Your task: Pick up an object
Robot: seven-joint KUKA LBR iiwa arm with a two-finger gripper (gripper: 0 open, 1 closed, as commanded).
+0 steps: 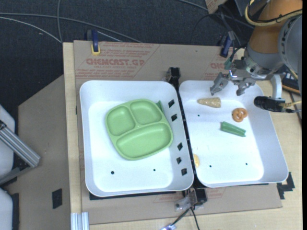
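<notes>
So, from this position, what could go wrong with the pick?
1. The gripper hangs open over the right bin's far rim; a straight descent could hit it.
2. The tan wedge-shaped piece lies flat and may slip away.
3. The green stick and orange pretzel-shaped piece look thin for the fingers.

Open, empty jaws [231,86] above right bin [268,143], just beyond tan wedge [209,102].
</notes>
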